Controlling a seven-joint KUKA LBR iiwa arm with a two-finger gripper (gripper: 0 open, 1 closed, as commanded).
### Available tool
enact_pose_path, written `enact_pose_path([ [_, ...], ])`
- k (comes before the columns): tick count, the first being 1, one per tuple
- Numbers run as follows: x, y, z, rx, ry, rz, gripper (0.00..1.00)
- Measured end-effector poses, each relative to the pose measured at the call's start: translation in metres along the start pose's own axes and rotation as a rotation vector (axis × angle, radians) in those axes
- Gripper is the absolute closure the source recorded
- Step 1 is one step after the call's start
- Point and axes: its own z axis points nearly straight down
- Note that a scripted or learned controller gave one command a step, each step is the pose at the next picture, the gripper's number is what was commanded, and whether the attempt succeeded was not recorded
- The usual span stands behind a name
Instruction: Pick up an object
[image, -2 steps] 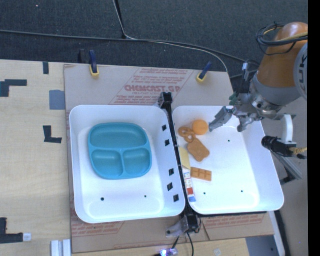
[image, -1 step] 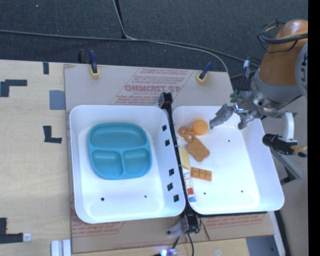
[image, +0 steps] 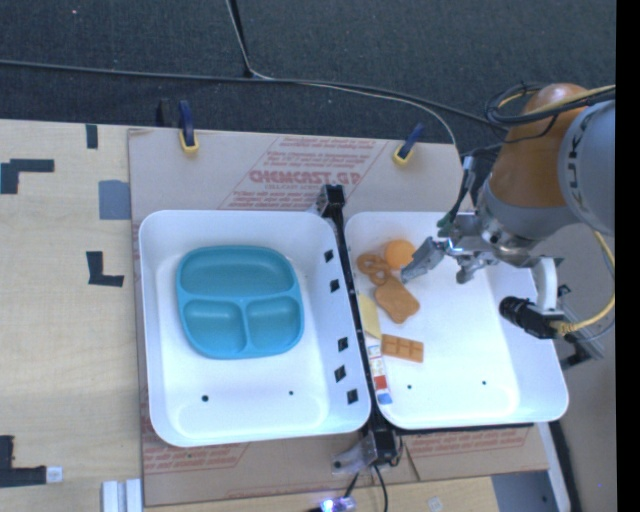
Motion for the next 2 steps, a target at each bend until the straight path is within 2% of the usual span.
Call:
enact_pose_path([
  [1,0.0,0.0,0.065,0.001,0.0,0.0,0.0],
  [2,0.001,0.0,0.114,-0.008,-0.002,0.0,0.0],
])
